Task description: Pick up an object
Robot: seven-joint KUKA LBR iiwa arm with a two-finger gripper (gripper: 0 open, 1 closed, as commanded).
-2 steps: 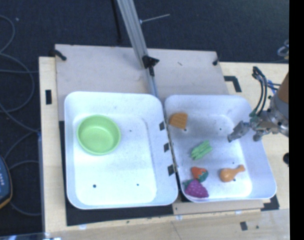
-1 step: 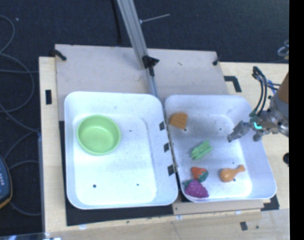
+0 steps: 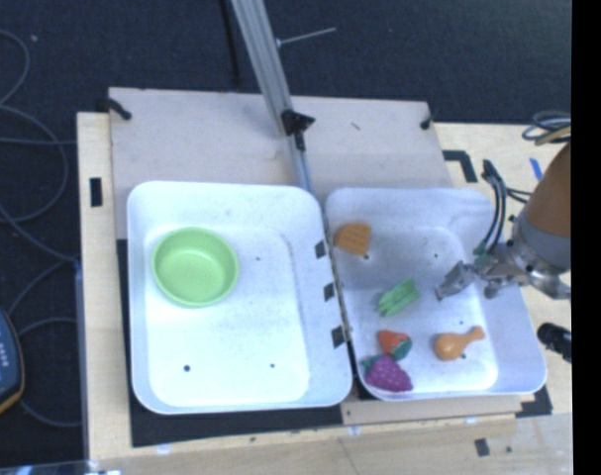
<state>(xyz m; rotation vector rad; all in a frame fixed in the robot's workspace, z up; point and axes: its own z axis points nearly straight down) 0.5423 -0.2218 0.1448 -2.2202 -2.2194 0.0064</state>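
Note:
The right bin (image 3: 508, 364) holds several toy foods: an orange bread piece (image 3: 352, 237) at its far left, a green vegetable (image 3: 398, 297) in the middle, a red and green strawberry-like piece (image 3: 393, 342), purple grapes (image 3: 388, 373) at the near left corner, and an orange drumstick (image 3: 457, 343). My gripper (image 3: 475, 284) hangs over the bin's right half, just above the drumstick in the view and right of the green vegetable. Its fingers look open with nothing between them.
The left bin (image 3: 270, 364) holds a light green bowl (image 3: 194, 265) at its left. A slanted metal pole (image 3: 265, 57) rises behind the bins. The arm's orange band (image 3: 550, 196) sits at the right edge, with cables beside it.

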